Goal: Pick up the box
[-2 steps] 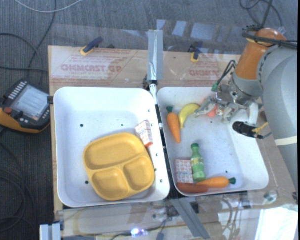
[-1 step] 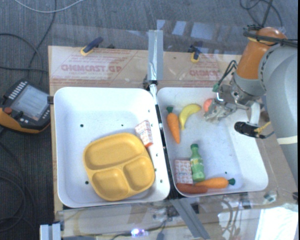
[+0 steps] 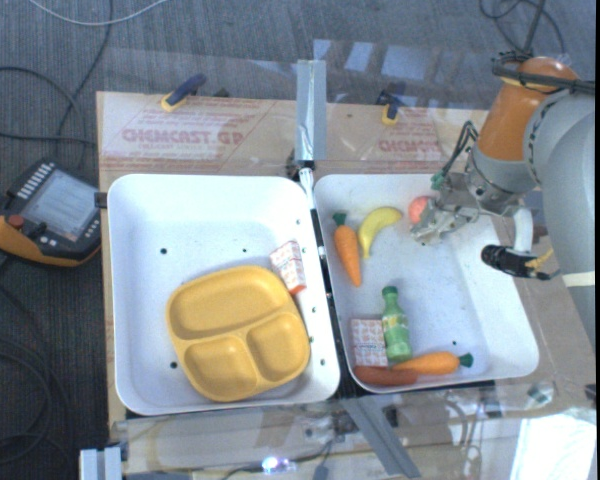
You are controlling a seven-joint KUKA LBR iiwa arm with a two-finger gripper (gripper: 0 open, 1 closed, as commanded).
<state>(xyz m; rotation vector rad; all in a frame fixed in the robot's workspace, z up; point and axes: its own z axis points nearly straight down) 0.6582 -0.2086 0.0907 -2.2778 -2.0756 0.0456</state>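
The claw (image 3: 435,224) hangs low in the right bin (image 3: 500,298); its opening cannot be judged. Beside it lie a peach-coloured fruit (image 3: 418,208), a curved banana (image 3: 377,225) and a carrot (image 3: 348,253). The flat printed box (image 3: 367,341) lies below-left, touching a green bottle (image 3: 395,324). Far left, a glossy yellow divided tray (image 3: 238,331) fills the left bin (image 3: 140,268).

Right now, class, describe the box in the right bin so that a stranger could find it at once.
Start at the right bin and go to its near left corner. The box lies flat there, left of the green bottle and just above a carrot. It is the only flat, square, red-and-white printed thing in that bin.
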